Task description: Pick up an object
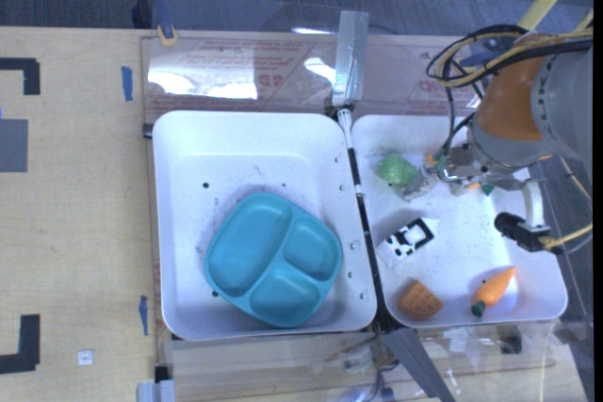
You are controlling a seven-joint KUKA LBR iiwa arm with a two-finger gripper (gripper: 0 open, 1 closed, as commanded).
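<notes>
A blue divided tray [273, 266] lies in the left bin [179, 155]. In the right bin [546, 297], the gripper [443, 172] hangs near the far edge beside a green object [397, 169]; a black-and-white item [408, 238], an orange-brown piece [418, 299] and a toy carrot [495, 288] sit nearer the front edge.

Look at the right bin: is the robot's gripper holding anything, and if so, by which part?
It cannot be told. The gripper is low beside the green object, but its tips are too small and blurred to show a hold.

1. My arm [551, 104] reaches in from the right, orange band above the wrist.
2. Gripper [435, 174] low, pointing left (finger detail too blurred to read).
</notes>
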